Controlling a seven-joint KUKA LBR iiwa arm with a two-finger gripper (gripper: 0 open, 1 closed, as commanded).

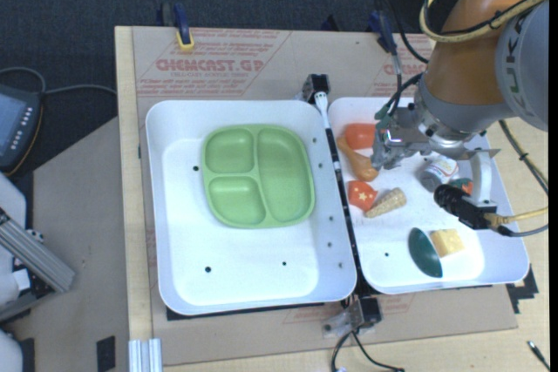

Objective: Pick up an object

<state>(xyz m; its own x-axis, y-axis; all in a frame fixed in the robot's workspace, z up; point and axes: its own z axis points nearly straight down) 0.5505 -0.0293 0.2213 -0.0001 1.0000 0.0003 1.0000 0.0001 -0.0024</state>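
- Dark carpet runs along the top of the frame, and below it I've got the brown board with red print lettering carrying both white bins.
- Left bin fills the middle of the frame; a green divided plate sits in its upper half, three compartments, lying flat.
- Right bin is at centre right, pressed up against the left one along the shared rim.
- I see the arm coming in from the upper right, orange band showing, wrist hanging over the top half of the right bin.
- Gripper is down low at the bin's upper left, just beside an orange-red piece and an elongated orange piece below it.
- Jaws: I cannot tell how far apart they stand from this angle, and I see nothing between them.
- Red tomato-like piece lies near the rim, touching a pale corn cob on its right.
- Lower in the bin, a dark green oval piece lies against a yellow block.
- Black cable fitting with a yellow lead hangs over the bin's right side.
- Dark device sits at the far left edge.
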